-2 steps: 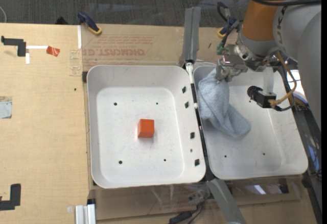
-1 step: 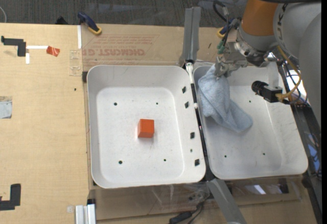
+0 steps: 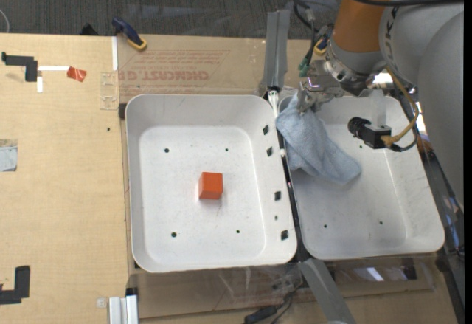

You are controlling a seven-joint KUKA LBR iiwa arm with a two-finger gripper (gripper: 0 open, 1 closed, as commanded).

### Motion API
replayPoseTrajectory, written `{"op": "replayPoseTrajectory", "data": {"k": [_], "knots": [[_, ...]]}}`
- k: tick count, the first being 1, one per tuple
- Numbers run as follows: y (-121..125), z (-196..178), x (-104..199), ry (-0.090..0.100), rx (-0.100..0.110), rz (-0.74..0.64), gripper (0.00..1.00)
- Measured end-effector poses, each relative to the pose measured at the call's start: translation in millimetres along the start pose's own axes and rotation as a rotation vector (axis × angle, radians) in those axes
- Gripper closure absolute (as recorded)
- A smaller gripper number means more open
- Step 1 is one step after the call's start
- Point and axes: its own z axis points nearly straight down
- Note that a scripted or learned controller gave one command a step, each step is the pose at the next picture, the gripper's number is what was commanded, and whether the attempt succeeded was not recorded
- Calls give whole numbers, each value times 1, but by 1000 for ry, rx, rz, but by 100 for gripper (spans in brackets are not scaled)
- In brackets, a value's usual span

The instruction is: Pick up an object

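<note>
Camera view puts your gripper at the top of the grey cloth, jaws apparently clamped on its upper corner. The cloth trails into the right bin, so lifting it free remains.

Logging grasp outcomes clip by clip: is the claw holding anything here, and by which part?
It looks so: the claw pinches the crumpled pale blue cloth by its top corner, the rest hanging into the right white bin. The pinch itself is hard to make out.
</note>
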Motion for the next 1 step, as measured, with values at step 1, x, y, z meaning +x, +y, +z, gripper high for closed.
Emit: {"op": "replayPoseTrajectory", "data": {"k": [1], "knots": [[0, -8, -1, -2, 1, -1, 100]]}}
